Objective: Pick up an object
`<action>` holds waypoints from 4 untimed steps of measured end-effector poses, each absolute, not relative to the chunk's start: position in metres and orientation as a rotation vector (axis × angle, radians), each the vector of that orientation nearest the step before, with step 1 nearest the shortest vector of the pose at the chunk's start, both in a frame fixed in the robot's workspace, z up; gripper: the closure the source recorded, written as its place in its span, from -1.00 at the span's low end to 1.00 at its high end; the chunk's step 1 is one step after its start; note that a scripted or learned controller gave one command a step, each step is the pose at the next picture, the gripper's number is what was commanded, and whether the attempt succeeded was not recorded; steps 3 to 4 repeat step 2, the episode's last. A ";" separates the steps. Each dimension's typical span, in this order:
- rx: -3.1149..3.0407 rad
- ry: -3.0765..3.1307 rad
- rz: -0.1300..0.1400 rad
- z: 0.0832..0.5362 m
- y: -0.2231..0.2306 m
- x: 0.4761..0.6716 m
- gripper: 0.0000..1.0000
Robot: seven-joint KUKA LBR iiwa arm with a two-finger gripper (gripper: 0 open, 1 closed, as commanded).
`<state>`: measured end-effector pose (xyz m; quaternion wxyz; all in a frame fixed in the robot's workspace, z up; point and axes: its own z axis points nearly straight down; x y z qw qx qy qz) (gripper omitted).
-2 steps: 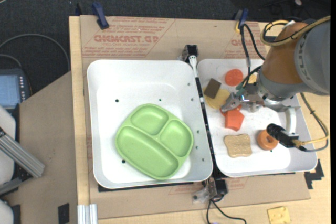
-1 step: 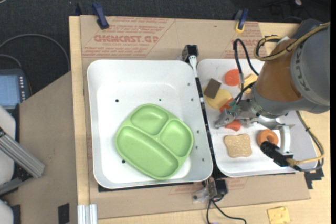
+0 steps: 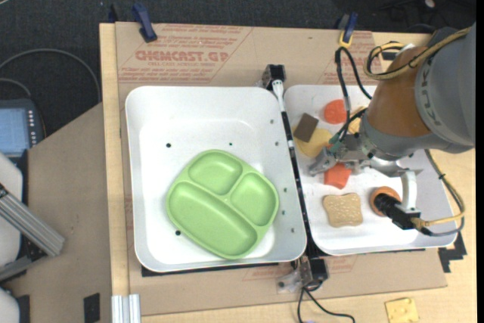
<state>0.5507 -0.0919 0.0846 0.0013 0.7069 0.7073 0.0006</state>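
Grey arm [image 3: 442,91] with orange band hangs high over the right bin [image 3: 435,234], hand [image 3: 342,157] set low among toy food pieces. Cannot tell if the hand is released or clenched, its own body covers the tip; nothing seen grasped

Likely target: red-orange block [image 3: 338,177], just beside the hand on the side toward the view's bottom edge, maybe touching, can't tell. Looks small and chunky, matte red-orange, top edge partly tucked under the hand

Handling guess: light, stiff plastic or foam toy, not fragile, could skid on the smooth bin floor. Best taken across two opposite flat sides, low and centred

Around the hand:
- yellow piece [image 3: 321,140] and brown block [image 3: 306,126] on the far-left side, touching each other
- orange-red round piece [image 3: 335,111] beyond the hand, near
- tan toast slice [image 3: 342,210] past the red-orange block, lying flat and thin, so probably harder to pinch
- orange round thing [image 3: 380,195] on the arm side, partly hidden

Green divided plate [image 3: 221,202] sits in the left bin [image 3: 151,117], well apart from the hand. Both bins rest on the board-covered surface [image 3: 189,53]
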 end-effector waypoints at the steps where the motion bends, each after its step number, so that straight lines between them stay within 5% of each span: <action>1: 2.220 2.218 0.003 0.095 -0.092 0.550 1.00; 2: 2.206 2.228 0.016 0.191 -0.012 0.574 1.00; 4: 2.206 2.228 0.016 0.191 -0.012 0.574 1.00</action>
